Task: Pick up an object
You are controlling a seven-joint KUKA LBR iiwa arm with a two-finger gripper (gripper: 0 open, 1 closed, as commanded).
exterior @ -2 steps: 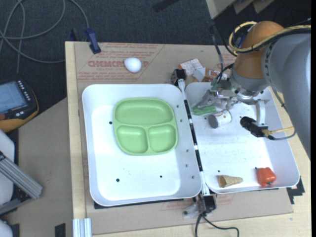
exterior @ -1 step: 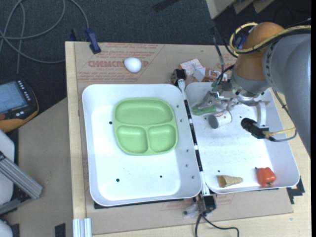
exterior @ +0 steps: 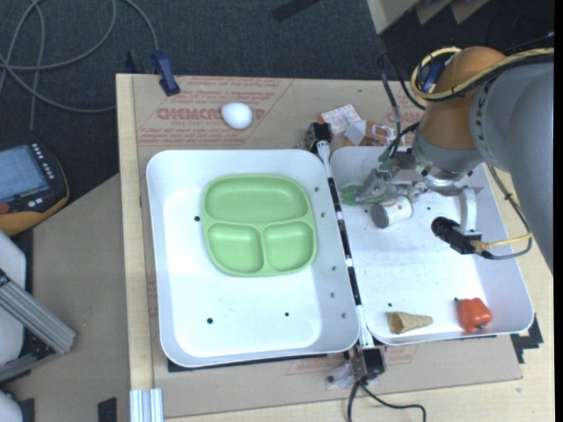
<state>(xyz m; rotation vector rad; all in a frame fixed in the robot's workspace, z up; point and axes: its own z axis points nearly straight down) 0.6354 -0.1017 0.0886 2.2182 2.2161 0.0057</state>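
Gripper (exterior: 384,202) upper right of frame, aperture and hold indeterminate; centre squarely over small cylinder (exterior: 393,211) before closing.

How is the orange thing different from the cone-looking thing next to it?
The orange-red object is brightly coloured; the cone is pale tan. The orange-red object looks chunky and rounded; the cone is slim and tapers to a point. The orange-red object sits nearer the right bin's right edge; the cone lies closer to its middle. Both rest near the bin's front rim.
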